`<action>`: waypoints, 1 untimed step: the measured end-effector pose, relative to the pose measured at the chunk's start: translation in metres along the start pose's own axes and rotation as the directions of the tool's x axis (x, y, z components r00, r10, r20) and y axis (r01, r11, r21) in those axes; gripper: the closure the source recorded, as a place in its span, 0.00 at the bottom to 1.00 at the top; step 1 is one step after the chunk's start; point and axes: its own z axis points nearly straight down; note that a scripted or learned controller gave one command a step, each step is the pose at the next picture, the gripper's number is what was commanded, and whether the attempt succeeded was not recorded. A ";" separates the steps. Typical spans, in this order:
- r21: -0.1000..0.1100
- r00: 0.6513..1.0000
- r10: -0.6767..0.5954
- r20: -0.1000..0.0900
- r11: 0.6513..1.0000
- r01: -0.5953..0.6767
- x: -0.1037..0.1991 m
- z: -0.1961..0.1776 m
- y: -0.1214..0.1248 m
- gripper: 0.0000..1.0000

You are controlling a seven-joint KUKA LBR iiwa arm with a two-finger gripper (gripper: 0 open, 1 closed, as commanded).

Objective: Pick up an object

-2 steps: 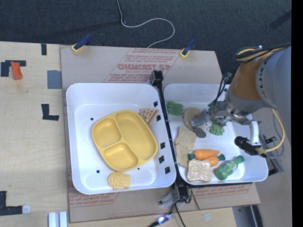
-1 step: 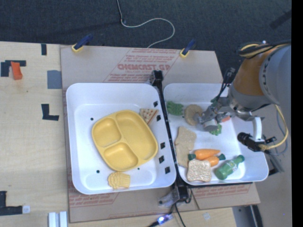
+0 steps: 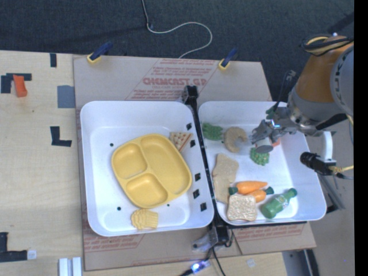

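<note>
My gripper (image 3: 265, 135) hangs over the upper right part of the right bin (image 3: 305, 183), with the grey arm and its orange band reaching in from the right. A green broccoli piece (image 3: 260, 156) lies right below the gripper, touching or nearly touching it; the view does not show whether it is held. To the left lie a tan round piece (image 3: 234, 138) and a green leafy piece (image 3: 211, 132). Lower in the bin are a pale bread slice (image 3: 224, 171), an orange carrot (image 3: 252, 187), a brown toast (image 3: 241, 207) and a green bottle (image 3: 278, 204).
The left bin (image 3: 95, 154) holds a yellow divided plate (image 3: 151, 169), a cracker (image 3: 180, 138) at its upper right, and a yellow corn-like piece (image 3: 144, 218) near the front wall. A black divider (image 3: 198, 154) runs between the bins.
</note>
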 end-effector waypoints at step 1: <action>0.000 1.000 0.000 0.000 1.000 0.000 0.000 -0.053 0.001 1.00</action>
